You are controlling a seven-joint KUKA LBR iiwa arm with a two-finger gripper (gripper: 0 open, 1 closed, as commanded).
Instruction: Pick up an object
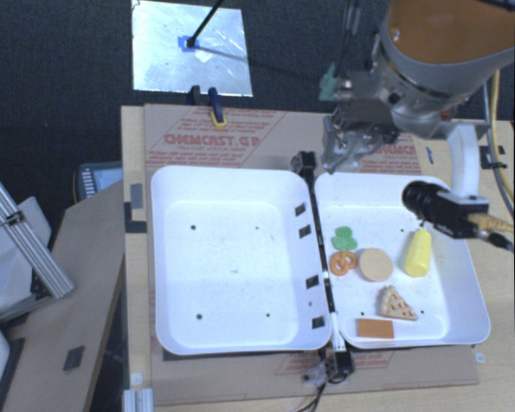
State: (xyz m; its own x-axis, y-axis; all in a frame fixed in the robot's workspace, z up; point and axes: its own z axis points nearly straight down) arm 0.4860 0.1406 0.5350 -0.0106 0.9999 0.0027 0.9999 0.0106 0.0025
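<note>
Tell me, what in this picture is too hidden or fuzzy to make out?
- Tool: in the camera view it is a blurred metal cluster at the right bin's far edge; its state is unclear.
- Arm: cut off by the top edge.
- Yellow item: its upper end sits against a black device, and its kind is hard to tell.
- Green piece: too small to identify.

— What does your arm (438, 60) look like from above?

— My wrist is a fat grey barrel, with an orange band (451, 28) capping it.

— And the tool end?

— My gripper (348, 149) is bare silvery metal, all angular brackets, on a grey mounting block. A small teal piece (327, 84) sticks out on one side, and thin dark cables (351, 20) run up past it.
</note>
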